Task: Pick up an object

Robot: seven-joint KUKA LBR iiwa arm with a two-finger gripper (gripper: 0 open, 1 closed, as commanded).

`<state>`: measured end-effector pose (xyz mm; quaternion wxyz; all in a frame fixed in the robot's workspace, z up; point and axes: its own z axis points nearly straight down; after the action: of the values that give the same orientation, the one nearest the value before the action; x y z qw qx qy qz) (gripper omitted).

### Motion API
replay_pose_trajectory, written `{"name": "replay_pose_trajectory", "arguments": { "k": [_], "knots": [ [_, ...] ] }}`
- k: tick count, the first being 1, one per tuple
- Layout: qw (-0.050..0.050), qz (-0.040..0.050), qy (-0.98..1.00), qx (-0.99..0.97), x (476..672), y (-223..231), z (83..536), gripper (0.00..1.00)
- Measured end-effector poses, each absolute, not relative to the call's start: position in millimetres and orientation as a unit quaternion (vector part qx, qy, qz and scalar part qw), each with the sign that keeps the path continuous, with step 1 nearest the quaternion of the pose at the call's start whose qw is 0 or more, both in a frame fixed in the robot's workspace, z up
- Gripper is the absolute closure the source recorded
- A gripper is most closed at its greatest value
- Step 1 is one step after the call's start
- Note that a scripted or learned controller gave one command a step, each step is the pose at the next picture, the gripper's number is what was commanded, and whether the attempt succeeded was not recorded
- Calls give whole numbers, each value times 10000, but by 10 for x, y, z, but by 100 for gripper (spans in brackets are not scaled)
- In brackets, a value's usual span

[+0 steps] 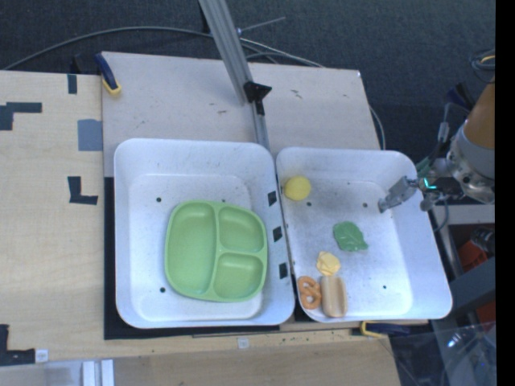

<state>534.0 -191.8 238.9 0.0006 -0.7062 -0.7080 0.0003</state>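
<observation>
The right bin point(418, 296) holds several small items. A yellow ball point(298, 188) lies near its far left corner. A green leafy piece point(350, 236) sits in the middle. A small yellow piece point(327, 262), a pretzel point(308, 292) and a tan bun point(334, 295) are grouped at the near left. My gripper point(410, 196) hangs over the bin's far right rim, open, with nothing between its fingers. It is to the right of and a little beyond the green piece.
The left bin point(137, 215) holds a green divided plate point(216, 251). A slanted metal pole point(229, 39) runs down to the bins' far edge. Cables lie on the dark floor beyond. A yellow-tipped clamp point(107, 75) sits at the bench's far left.
</observation>
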Motion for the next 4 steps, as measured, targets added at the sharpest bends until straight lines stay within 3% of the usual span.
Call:
{"name": "replay_pose_trajectory", "arguments": {
  "k": [3, 4],
  "knots": [
    [28, 16, -7078, -7064, 5289, -1995, 945, 0],
    [15, 6, -7082, -7061, 5300, -1993, 1067, 100]
  ]
}}
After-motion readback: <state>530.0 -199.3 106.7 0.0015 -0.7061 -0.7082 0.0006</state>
